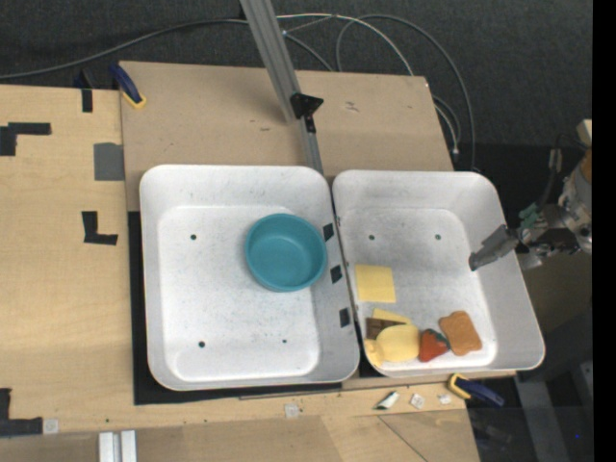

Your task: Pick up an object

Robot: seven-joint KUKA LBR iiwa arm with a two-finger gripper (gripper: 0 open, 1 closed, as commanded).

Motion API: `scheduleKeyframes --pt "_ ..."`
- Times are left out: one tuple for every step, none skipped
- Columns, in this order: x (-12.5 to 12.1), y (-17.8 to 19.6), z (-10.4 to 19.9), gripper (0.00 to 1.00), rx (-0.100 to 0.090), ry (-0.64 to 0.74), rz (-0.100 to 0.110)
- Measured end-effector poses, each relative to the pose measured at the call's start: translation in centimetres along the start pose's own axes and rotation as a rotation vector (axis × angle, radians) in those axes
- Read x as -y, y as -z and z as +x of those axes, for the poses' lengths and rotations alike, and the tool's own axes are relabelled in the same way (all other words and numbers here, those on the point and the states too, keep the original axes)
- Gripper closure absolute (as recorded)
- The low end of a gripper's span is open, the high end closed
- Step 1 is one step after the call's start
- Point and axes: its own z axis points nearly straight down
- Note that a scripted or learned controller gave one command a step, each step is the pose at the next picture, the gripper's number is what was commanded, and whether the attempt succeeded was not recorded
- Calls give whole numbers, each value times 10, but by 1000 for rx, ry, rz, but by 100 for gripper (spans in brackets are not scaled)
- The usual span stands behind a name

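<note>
The right bin point(481, 192) holds a yellow square slice point(375, 283) near its middle. Along its front edge lie a pale yellow lump point(396, 344), a small red piece point(432, 346) and an orange-brown piece point(462, 332). A teal bowl point(285, 251) sits upright in the left bin point(173, 287). My gripper point(486, 251) hangs over the right bin's right side, above and to the right of the front-edge pieces. Nothing shows in its grasp.
A slanted metal pole point(274, 51) rises from the bench behind the bins. Cables point(385, 27) run across the back. Small clamps sit at the bench's back left point(128, 85) and front right point(472, 390).
</note>
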Motion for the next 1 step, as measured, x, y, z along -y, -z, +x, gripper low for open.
scheduleKeyframes --pt "0 0 0 0 0 0 0"
